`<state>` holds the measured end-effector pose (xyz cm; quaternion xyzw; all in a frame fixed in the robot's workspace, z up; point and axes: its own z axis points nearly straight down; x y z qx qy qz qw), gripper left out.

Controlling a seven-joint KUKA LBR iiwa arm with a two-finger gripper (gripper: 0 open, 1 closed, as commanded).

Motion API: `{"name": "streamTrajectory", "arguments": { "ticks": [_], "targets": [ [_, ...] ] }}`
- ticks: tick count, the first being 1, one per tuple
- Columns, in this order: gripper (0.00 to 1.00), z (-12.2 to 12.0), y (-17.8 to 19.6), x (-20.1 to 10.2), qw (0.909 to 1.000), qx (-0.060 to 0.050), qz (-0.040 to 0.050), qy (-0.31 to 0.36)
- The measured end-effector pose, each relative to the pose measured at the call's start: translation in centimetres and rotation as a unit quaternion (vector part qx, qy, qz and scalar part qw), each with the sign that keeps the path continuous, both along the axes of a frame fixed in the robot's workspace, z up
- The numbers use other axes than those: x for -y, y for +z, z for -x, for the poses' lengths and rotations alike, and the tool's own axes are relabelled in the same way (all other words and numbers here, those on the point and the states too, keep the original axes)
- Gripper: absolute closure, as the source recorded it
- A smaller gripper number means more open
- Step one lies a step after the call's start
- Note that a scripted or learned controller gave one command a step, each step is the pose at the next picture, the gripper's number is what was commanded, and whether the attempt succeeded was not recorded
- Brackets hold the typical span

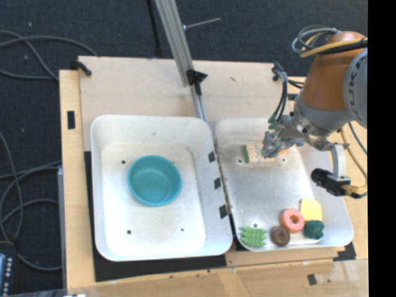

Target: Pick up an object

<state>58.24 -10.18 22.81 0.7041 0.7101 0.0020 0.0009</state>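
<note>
Over the right bin (pixel 322 193), at its far end, the tool (pixel 272 146) sits low beside a small beige-and-green object (pixel 252 153); whether it grips cannot be told. This looks like the grasp step; next comes a clean lift.

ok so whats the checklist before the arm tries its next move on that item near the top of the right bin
1. Target located: small tan and green object lies near the far end of the right bin: ok.
2. Gripper over target: it sits right beside the object, at its right edge: ok.
3. Object between the jaws: cannot tell.
4. Clutter near target: pink donut, brown donut, yellow block, dark green item and green ridged toy lie at the bin's near end, well apart: ok.
5. Teal bowl in the left bin, out of the way: ok.
</note>
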Motion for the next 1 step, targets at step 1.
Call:
{"name": "streamTrajectory", "arguments": {
  "ticks": [1],
  "targets": [
    [1.0,-1.39,-0.51,-5.16,1.0,-0.001,0.0002,0.0]
  ]
}}
